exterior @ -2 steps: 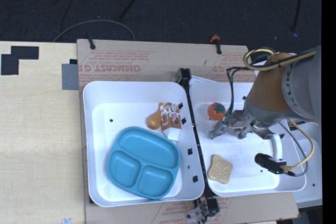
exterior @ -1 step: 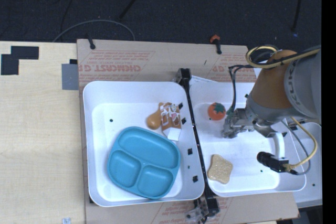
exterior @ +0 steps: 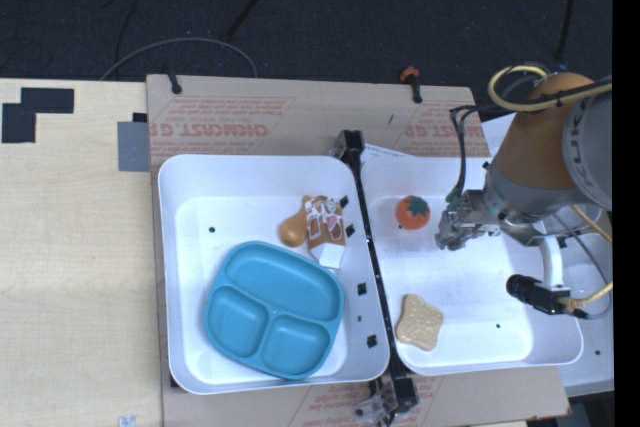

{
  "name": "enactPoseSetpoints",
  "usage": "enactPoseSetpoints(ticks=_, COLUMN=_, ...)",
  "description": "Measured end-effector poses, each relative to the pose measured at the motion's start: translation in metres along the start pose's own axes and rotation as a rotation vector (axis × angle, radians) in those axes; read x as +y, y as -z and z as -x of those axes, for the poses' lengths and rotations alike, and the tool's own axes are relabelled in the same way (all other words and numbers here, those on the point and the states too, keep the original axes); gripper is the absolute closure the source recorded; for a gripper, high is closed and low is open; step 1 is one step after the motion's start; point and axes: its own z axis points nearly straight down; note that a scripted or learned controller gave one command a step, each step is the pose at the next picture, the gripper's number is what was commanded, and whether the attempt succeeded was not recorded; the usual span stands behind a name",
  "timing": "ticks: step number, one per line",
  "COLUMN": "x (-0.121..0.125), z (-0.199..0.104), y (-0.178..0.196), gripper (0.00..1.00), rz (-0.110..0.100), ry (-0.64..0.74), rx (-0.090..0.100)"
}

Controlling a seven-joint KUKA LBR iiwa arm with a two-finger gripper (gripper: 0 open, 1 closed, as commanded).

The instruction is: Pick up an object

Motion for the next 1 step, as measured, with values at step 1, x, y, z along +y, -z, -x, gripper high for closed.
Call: enactPoseSetpoints(ticks=1, x=0.0000, z=-0.0006, y=0.0423, gripper=1.00, rz=0.002, ry=0.007, rx=0.000)
